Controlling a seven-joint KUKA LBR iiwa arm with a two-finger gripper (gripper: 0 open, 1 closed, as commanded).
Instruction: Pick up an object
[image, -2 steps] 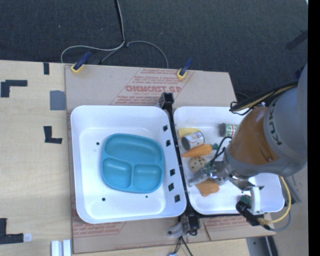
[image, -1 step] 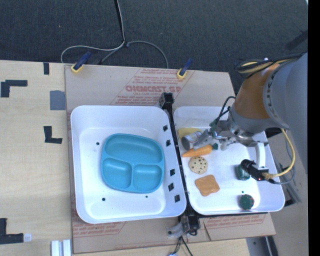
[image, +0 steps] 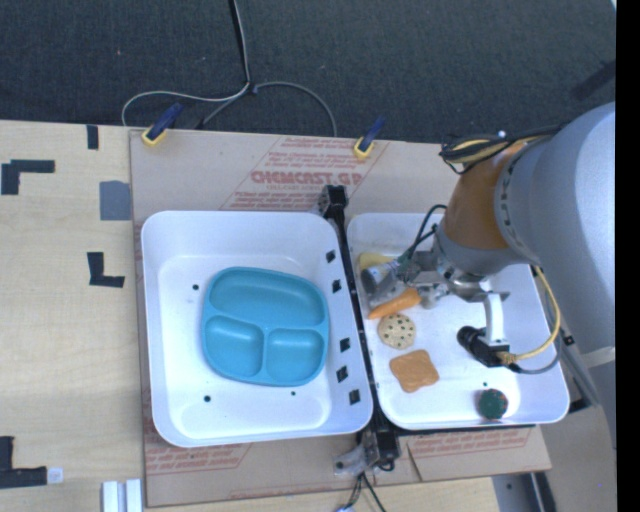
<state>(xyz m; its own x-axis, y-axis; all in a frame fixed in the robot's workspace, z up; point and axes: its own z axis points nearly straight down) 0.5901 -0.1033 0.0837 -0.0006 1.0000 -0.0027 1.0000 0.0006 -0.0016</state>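
Cookie, round, speckled, flat

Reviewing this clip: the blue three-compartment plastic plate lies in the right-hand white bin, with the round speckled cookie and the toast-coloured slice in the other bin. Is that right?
Not quite. The camera view shows the blue three-compartment plastic plate in the left-hand white bin, not the right-hand one. The round speckled cookie and the toast-coloured slice do lie in the other bin, on the right, where the arm reaches in.
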